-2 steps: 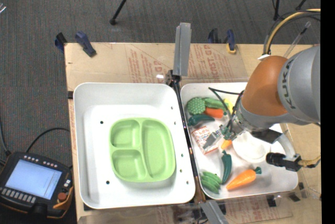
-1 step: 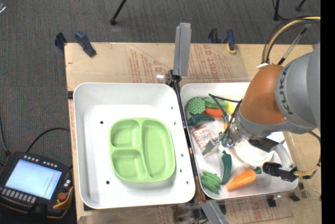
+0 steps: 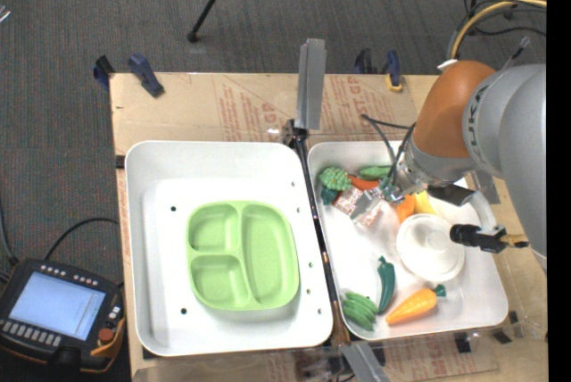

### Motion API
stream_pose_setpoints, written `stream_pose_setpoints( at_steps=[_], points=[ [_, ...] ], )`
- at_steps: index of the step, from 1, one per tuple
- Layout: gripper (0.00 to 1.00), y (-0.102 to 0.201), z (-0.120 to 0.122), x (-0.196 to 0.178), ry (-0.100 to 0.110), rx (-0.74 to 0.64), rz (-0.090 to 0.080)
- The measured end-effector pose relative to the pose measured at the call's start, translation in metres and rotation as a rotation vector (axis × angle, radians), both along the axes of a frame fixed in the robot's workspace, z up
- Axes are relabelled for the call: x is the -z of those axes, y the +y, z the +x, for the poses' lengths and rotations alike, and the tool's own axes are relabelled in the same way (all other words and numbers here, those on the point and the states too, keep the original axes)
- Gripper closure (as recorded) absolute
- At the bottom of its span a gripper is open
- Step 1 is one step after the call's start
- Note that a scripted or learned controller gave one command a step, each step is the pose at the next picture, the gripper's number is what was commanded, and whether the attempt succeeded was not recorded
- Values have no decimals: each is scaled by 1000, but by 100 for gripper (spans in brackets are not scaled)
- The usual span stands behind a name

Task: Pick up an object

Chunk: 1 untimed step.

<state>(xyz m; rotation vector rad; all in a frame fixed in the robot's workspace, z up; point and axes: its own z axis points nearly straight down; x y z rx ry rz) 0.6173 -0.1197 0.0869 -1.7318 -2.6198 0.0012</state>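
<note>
We look down on a brown board counter (image 3: 214, 108) carrying two shallow white plastic bins side by side. The left bin (image 3: 152, 166) holds a light green plastic tray with three compartments (image 3: 243, 256), lying flat near its middle.

The right bin (image 3: 486, 300) holds a jumble of toy food. Along its upper part we see a small green leafy toy vegetable (image 3: 334, 179), with a red-orange piece (image 3: 363, 183) and a slim green pod-like piece (image 3: 375, 171) just beside it. Below those lies a crumpled, clear and silvery packet (image 3: 359, 203). A round white plastic cup or lid (image 3: 430, 244) sits right of centre, with a yellow piece (image 3: 426, 203) and an orange piece (image 3: 406, 209) touching or nearly touching its upper rim. Lower down, a dark green toy pepper (image 3: 385, 282) stands between a ribbed green toy vegetable (image 3: 359, 309) near the bin's bottom edge and an orange toy carrot with a green top (image 3: 416, 304).

The grey arm with its orange band (image 3: 451, 108) reaches in from the right and hangs over the right bin's upper half. Its end effector (image 3: 396, 186) is down among the toys by the packet and the red-orange piece. We cannot tell how wide it is set, nor whether it has anything in its grasp, since the wrist hides that part.

A black pendant with a blue screen (image 3: 58, 304) lies on the floor at lower left.
</note>
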Motion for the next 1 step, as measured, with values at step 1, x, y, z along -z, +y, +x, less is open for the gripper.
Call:
stream_pose_setpoints(
  at_steps=[1],
  points=[
    [0,19,-56,-1,0,86,1]
  ],
)
